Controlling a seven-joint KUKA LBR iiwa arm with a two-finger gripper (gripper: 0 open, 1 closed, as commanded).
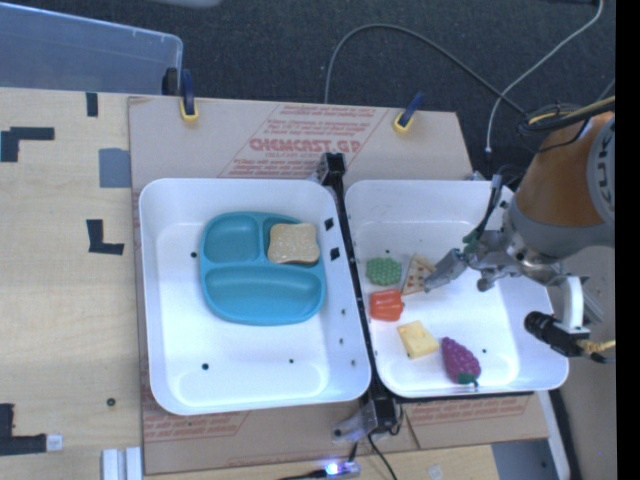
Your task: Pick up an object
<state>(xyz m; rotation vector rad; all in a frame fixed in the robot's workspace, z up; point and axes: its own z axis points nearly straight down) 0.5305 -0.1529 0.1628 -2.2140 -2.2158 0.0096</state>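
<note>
The light is even and fairly bright, coming from overhead, cool in tone. Both white bins (160, 268) glare softly, the right bin's floor near washed out toward three o'clock. Shadows are weak and short: a faint one under the blue divided plate (262, 293) at its six o'clock edge, another beneath the arm (560, 193). The dark floor at twelve o'clock swallows detail. The picture is soft all over and a little grainy; the red print on the cardboard sheet (300, 143) reads only roughly. The grey bar at eleven o'clock is blurred, out of focus. Small toy foods look smeared at their edges.
</note>
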